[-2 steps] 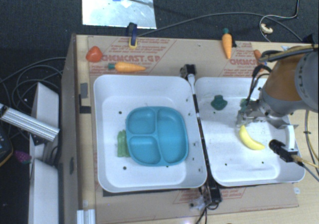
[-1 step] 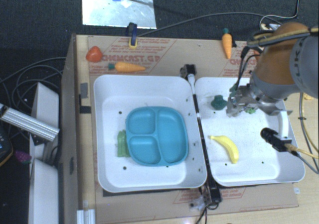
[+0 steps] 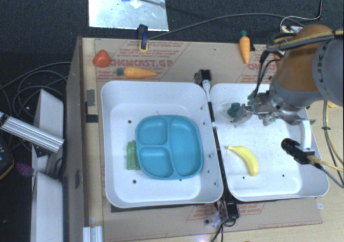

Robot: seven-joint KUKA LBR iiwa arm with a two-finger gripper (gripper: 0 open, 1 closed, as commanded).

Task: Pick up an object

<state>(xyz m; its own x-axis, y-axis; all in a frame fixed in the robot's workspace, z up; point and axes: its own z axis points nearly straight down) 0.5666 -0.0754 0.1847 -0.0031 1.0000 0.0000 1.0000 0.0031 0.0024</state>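
I am hovering my jaws [image 3: 243, 115], state indiscernible, beside the small teal object [image 3: 234, 109]. It is looking light and rigid; grasp across its middle.

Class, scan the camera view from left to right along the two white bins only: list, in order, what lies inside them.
Green block → light blue divided plastic plate → small dark teal object → yellow banana → two-finger gripper, just right of the teal object.
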